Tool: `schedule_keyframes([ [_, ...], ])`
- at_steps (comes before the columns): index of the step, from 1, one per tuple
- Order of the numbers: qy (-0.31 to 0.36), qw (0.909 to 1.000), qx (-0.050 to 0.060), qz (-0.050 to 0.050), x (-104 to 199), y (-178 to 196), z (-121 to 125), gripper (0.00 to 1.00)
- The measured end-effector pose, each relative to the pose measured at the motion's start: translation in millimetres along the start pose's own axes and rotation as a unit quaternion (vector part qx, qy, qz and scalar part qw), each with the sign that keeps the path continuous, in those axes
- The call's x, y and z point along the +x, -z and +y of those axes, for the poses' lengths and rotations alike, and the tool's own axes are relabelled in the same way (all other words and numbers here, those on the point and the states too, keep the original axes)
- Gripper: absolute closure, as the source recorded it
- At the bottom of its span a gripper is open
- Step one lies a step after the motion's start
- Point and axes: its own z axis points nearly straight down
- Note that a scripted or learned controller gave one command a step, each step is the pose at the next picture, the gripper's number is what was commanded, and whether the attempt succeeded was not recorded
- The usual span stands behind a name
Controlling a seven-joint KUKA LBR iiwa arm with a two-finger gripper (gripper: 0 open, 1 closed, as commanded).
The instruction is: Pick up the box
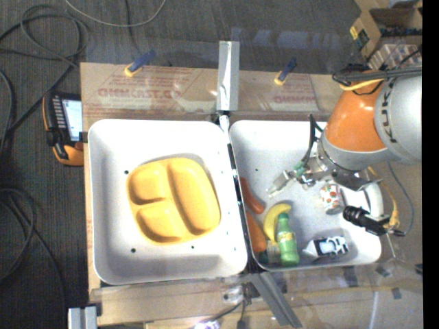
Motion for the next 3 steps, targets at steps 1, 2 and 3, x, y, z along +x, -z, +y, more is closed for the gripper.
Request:
schedule_keyframes([
  [1, 0.030, 0.9996, 0.000, 0.000, 0.0, -29.0, -5.2, 0.00],
  [2, -0.092, 0.9958, -0.001, -0.001, -11.0, -53.2, 47.4, 0.00],
  [3, -0.100, 0.9950, -0.006, -0.004, -4.3, -55.5, 75.5, 0.00],
])
